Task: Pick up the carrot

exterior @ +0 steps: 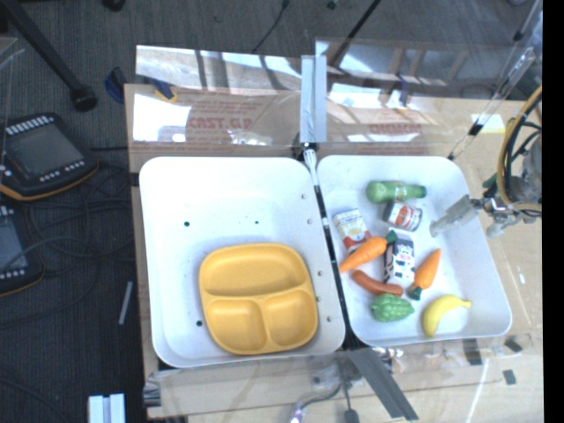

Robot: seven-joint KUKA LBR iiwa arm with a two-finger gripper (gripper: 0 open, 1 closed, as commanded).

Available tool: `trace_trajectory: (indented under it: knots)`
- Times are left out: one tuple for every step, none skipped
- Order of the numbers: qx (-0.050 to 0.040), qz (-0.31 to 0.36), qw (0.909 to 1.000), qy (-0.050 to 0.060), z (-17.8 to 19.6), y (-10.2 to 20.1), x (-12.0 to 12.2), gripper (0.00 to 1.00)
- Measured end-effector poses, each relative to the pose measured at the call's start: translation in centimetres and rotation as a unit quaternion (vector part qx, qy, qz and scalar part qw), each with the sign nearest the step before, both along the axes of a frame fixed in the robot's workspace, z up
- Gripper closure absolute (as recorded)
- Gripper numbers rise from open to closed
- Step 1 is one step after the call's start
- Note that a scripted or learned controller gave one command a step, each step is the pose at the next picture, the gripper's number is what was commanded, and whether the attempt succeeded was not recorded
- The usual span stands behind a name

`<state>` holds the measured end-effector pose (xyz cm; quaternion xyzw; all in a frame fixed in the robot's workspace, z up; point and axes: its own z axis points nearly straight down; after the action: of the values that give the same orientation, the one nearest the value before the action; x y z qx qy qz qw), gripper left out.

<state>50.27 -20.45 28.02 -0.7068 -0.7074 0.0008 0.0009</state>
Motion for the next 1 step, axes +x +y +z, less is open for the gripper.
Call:
trace_trajectory:
  knots:
    - [0.0011,0.053,0.9986,0.001,-14.29,-1.88,-1.93,0.0]
